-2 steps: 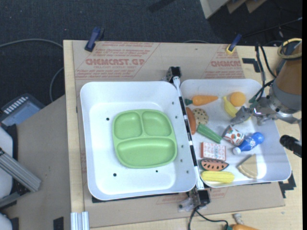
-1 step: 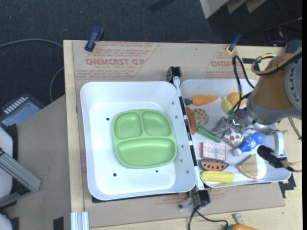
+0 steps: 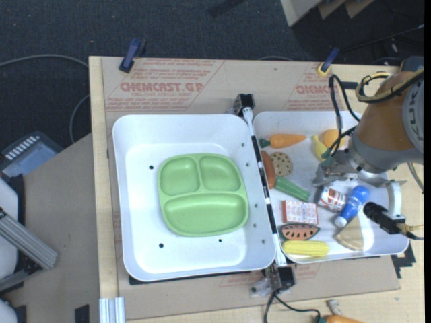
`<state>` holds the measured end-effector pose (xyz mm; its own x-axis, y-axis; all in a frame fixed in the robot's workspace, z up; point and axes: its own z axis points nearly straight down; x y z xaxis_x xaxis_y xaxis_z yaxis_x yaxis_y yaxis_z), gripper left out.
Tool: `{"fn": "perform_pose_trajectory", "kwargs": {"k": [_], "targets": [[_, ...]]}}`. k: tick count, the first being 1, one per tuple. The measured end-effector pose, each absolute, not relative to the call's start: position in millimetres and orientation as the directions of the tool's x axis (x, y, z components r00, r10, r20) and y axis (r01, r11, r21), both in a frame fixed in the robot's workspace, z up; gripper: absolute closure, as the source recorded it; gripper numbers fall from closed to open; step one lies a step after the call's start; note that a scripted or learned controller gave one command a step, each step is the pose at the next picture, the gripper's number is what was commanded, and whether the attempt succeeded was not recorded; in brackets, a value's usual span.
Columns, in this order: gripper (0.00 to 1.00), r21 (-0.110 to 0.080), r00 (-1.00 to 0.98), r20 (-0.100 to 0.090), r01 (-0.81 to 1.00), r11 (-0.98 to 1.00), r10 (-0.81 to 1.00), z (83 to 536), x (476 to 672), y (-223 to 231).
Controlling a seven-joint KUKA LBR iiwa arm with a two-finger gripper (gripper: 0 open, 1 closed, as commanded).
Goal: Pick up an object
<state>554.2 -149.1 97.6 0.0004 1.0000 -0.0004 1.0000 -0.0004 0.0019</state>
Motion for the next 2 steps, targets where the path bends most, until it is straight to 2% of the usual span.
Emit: {"fn": "perform_pose_trajectory", "kwargs": {"k": [1, 2], "targets": [[0.0, 0.002, 0.0, 0.0, 1.0, 0.0, 1.0, 97.5, 554.1, -149.1], [0.0, 0.005, 0.001, -0.002, 1.0, -0.001, 1.0, 86.7, 533.5, -139.5]]}}
